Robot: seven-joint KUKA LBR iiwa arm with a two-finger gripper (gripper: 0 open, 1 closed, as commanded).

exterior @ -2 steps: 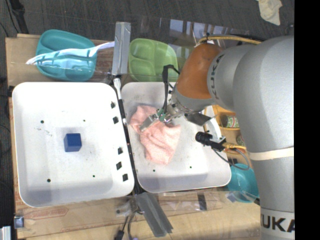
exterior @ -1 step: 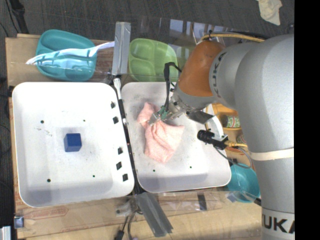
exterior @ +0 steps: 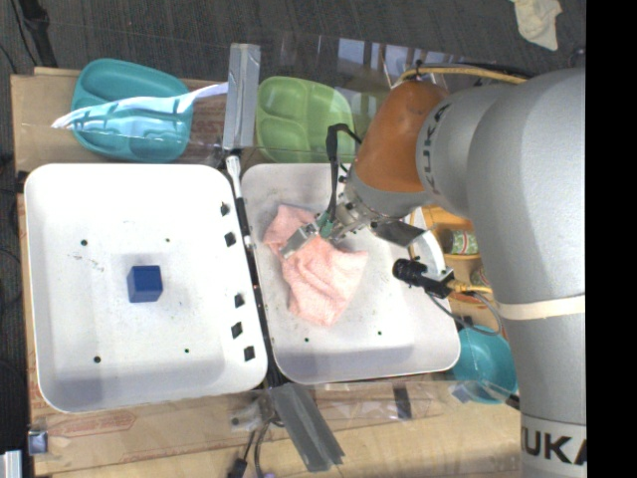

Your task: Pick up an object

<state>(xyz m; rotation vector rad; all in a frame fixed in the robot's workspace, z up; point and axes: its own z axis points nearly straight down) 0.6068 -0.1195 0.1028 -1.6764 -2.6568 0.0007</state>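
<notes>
The grey arm [exterior: 498, 167] comes in from the right and bends down over the right bin [exterior: 418, 352]. Its hand [exterior: 317, 232] is low in the upper half of this bin, just on the top edge of a pink cloth [exterior: 317, 267]. The cloth lies crumpled near the bin's left wall, and a fold of it seems to be touching the hand. I cannot tell if the fingers are apart or together, because the wrist and the cloth hide them.

In the left bin [exterior: 60, 267] a small blue cube [exterior: 145, 283] sits alone, a little left of the middle, well apart from the cloth.

Behind the bins, at the far edge of the tabletop [exterior: 80, 428], a teal dish [exterior: 129, 108] stands at the left and a green dish [exterior: 299, 113] beside it, behind the right bin. A pale rag [exterior: 532, 13] lies on the dark floor [exterior: 299, 8] beyond.
</notes>
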